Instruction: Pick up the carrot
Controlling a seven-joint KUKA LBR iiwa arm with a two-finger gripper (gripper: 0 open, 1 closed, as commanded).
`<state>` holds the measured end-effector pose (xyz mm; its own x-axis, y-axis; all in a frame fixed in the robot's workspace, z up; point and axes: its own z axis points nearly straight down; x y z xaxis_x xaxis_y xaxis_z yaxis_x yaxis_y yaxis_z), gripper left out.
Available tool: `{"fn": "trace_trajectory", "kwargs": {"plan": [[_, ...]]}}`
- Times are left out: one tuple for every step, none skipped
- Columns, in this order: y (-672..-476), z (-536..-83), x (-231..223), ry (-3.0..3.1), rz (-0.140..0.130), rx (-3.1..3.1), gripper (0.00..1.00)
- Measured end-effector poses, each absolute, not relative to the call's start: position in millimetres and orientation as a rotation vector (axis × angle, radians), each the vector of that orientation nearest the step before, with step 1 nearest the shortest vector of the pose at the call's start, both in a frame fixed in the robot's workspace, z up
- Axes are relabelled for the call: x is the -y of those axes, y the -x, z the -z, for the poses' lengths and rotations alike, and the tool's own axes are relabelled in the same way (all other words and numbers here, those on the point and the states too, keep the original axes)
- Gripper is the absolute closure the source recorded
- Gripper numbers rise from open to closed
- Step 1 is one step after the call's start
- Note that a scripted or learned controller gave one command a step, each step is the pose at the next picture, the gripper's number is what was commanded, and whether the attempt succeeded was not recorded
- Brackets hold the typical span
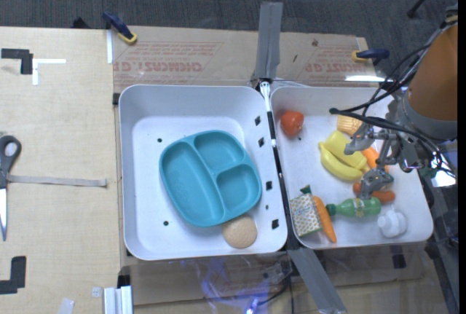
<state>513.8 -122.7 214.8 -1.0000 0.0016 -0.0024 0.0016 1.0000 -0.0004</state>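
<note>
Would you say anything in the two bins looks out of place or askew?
Nothing looks spilled or damaged. The blue plate sits askew in the left bin, with a round bun off its lower edge.

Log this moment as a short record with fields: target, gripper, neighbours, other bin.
target: carrot, lying in the right bin near its front edge, not gripped
gripper: gripper over the right bin, above the bananas, behind and to the right of the carrot
neighbours: carton against the carrot's left side; green bottle on its right; tomato near the back
other bin: left bin holds a blue divided plate and a bread roll
</note>
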Motion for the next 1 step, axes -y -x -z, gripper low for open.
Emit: {"fn": "trace_trajectory", "kwargs": {"plan": [[-561.6,-127.7,186.2,-0.042,0.006,-3.129,0.00]]}}
